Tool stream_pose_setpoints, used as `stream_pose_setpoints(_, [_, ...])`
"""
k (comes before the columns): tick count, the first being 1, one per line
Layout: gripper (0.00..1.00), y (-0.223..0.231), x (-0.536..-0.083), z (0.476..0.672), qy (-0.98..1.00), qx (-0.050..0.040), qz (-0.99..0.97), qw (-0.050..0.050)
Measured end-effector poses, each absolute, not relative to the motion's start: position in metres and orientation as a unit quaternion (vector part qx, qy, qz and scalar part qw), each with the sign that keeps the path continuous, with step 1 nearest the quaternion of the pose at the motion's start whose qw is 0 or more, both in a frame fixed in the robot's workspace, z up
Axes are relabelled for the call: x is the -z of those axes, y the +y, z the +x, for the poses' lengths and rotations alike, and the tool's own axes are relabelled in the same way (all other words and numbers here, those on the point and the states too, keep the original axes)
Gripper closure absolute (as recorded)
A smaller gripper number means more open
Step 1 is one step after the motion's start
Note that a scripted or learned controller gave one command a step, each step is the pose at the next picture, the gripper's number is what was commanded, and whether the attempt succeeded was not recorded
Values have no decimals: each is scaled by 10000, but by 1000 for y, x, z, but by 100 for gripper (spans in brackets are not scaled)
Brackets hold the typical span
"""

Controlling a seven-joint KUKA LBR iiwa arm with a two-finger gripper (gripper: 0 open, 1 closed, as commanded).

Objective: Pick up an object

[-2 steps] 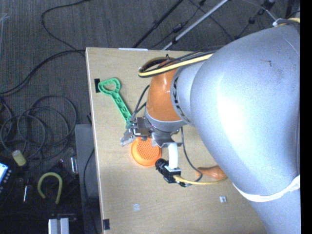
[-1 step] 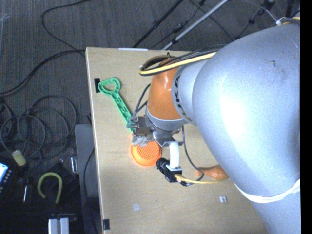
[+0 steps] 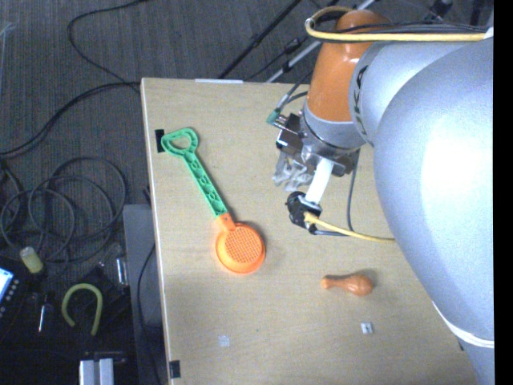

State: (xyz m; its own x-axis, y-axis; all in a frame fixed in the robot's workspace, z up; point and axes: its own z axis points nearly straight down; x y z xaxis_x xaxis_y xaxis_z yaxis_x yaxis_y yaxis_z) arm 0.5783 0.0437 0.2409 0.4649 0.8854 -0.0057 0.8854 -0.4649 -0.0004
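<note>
Nothing picked yet

We see the green-handled strainer [image 3: 216, 215] and small orange piece [image 3: 349, 283] lying loose on the bench [image 3: 240, 111]; our gripper [image 3: 292, 173] hovers between them, grip state unclear, so the pick remains.

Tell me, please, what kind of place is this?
Probably a robotics lab or test workshop. A big grey and orange robot arm reaches over a plain wooden bench that holds a toy strainer, and loose cables lie across the grey carpet floor beside it.
</note>
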Motion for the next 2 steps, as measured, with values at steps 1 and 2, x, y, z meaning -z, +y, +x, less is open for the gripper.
stream_pose_setpoints(1, [100, 104, -404, 574, 3694, 20, 9293, 15])
stream_pose_setpoints(2, [100, 10, -433, 573, 3805, 20, 9248, 10])
